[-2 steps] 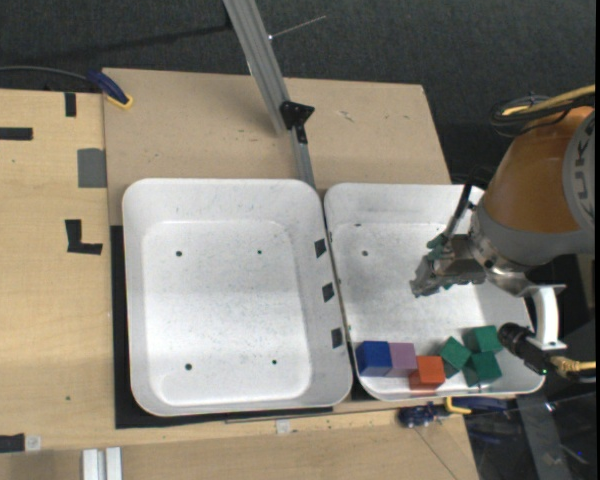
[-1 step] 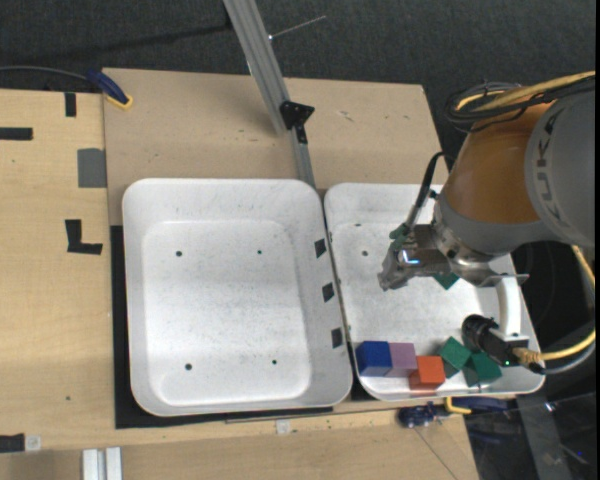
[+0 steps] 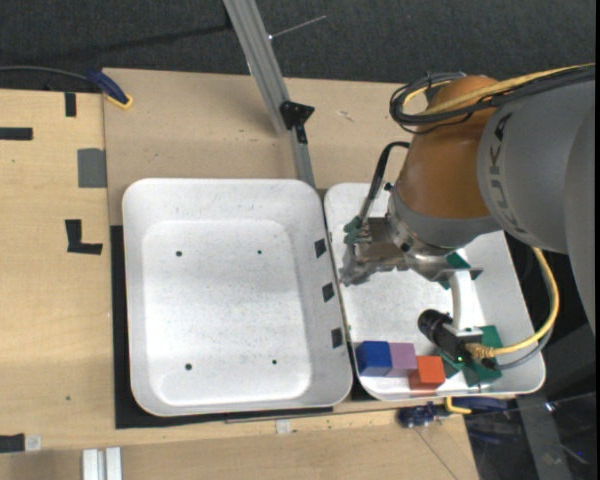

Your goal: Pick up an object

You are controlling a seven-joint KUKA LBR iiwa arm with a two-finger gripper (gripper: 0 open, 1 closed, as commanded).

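This is a robotics lab or test cell. A grey and orange industrial arm hangs over a plywood table carrying two shallow white bins on a black mat. Black tape marks dot the wood, a metal camera pole rises behind, cables loop about, and dark carpet covers the floor.

The grey arm comes in from the right, bulky, its orange band sitting just above the wrist. The wrist points down and leftward, and the claw hangs low at the arm's left end. From here its fingers are too dark and cluttered to read, and cables loop off the wrist.
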